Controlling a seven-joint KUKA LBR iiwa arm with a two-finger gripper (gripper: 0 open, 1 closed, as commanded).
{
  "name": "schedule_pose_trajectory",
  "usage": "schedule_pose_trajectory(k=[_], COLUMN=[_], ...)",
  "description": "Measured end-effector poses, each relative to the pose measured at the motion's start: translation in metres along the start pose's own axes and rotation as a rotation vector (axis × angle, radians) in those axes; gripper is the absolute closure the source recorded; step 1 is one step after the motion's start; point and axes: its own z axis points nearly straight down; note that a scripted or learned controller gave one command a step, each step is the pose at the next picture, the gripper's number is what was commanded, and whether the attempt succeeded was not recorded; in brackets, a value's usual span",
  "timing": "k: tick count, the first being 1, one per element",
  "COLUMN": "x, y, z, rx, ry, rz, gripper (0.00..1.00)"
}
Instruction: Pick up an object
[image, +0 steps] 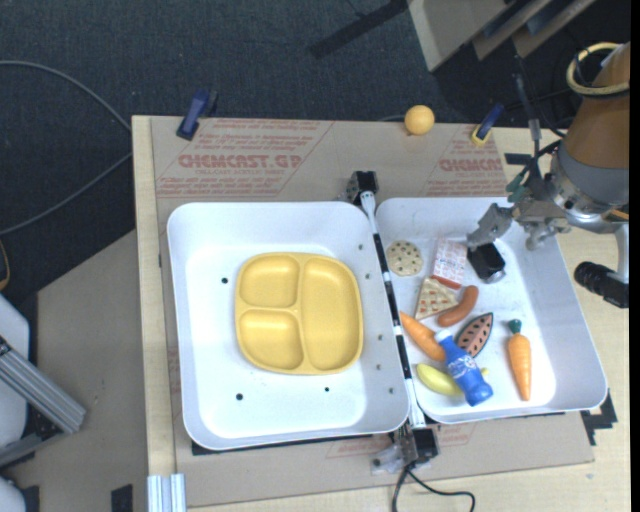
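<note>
The right bin (580, 330) holds several toy foods. A round cookie (404, 257) lies at its left, with a red-and-white packet (450, 262) beside it and a pizza slice (433, 298) below. Lower down are a sausage (457, 306), an orange carrot (423, 337), a brown seeded piece (477, 333), a blue bottle (466, 374), a yellow banana (436, 378) and a second carrot (519, 364). My gripper (533, 216) hangs over the bin's upper right part, above bare floor and apart from every item.
The left bin (200, 300) holds a yellow divided plate (298, 312). A yellow ball (419, 119) and blue clips (195, 113) sit on the bench's far edge. The arm (600, 140) comes in from the right.
</note>
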Motion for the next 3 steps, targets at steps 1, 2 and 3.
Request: schedule_pose_trajectory(k=[1, 2, 3], x=[0.041, 0.031, 0.015], y=[-0.027, -0.020, -0.003], z=[0.116, 0.133, 0.133], rx=[-0.002, -0.001, -0.002], ry=[-0.001, -0.001, -0.001], rz=[0.001, 0.001, 0.001], gripper=[0.00, 0.00, 0.00])
